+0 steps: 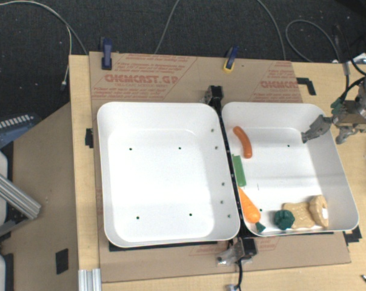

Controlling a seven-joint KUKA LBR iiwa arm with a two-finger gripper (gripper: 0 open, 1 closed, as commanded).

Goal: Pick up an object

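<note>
The near edge of the cardboard sheet [171, 265] is seen at the bottom of the view; a black clip [236, 253] is fixed there between the two bins. Two shallow white bins are set side by side on the sheet. The left bin [165, 174] is the larger in the view. The right bin [328, 180] holds all the loose objects.

Along the near wall of the right bin, a tan toy bone [299, 216] is laid with its long axis running left to right. A round tan piece [319, 211] is placed just beside its right end, and a dark green lump [285, 219] touches its left end. An orange carrot [249, 207] is laid at the left wall, its long axis slanted, with the narrow end pointed up and left. A green bar [239, 170] is set above it, its long axis parallel to the left wall. An orange sausage [243, 142] is laid near the far left corner, its axis slanted from upper left to lower right.

The gripper [328, 129] is positioned at the far right corner of the right bin, well apart from every object. Its fingers are spread apart, and nothing is held between them.
</note>
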